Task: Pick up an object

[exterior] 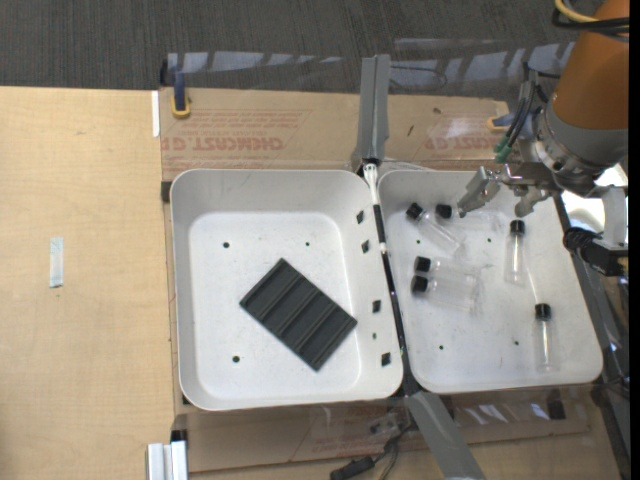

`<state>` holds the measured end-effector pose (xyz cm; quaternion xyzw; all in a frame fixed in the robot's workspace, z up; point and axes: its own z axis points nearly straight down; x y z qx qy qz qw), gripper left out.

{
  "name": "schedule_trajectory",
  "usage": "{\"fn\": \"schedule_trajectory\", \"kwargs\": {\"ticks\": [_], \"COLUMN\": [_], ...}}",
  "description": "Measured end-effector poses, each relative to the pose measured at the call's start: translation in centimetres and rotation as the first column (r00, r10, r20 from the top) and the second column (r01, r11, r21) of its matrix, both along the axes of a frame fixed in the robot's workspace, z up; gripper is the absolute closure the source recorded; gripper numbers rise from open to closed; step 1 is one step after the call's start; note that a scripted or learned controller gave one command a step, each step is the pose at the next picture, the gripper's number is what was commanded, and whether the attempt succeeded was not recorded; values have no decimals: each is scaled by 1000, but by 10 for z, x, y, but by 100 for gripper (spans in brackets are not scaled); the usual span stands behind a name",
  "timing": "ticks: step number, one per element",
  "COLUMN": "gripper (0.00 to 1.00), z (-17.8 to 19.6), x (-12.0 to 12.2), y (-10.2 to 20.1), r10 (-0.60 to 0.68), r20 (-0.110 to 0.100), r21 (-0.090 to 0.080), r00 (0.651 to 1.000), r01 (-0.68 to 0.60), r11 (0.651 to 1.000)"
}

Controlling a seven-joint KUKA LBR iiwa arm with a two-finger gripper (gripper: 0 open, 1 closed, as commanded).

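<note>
Two shallow white bins are seen side by side on the desk (pixel 80 188), with a strip of brown cardboard (pixel 270 133) lying behind them. In the left bin (pixel 190 268) a dark ribbed rectangular pad (pixel 298 314) is laid flat at a slant, near the middle of the floor.

The right bin (pixel 580 368) is strewn with small clear tubes with black caps. One tube (pixel 516 251) is placed upright in the picture toward the bin's right side, its cap at the top; another (pixel 543 334) is set lower and further right, near the right wall. Toward the left of that bin, two short capped vials (pixel 437 274) are found close together, and two black caps (pixel 428 211) are seen higher up, near the back wall — the clear bodies are hard to make out against the white.

The arm (pixel 592 78), grey with an orange band, is brought in from the right over the back of the right bin. The tool (pixel 497 198) is held above the bin floor with its two fingers spread apart — open, and nothing is seen between them. The nearest tube lies just below and to its right.
</note>
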<state>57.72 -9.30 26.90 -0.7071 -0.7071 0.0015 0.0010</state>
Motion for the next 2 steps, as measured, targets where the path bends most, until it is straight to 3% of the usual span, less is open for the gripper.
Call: {"fn": "schedule_trajectory", "kwargs": {"ticks": [1,2], "gripper": [0,0], "z": [-125,-178], "x": [40,29], "y": [-12,-3], "r10": [67,97], "r20": [1,1], "r21": [0,0], "r00": [998,995], "r01": [-67,-97], "r11": [998,995]}}
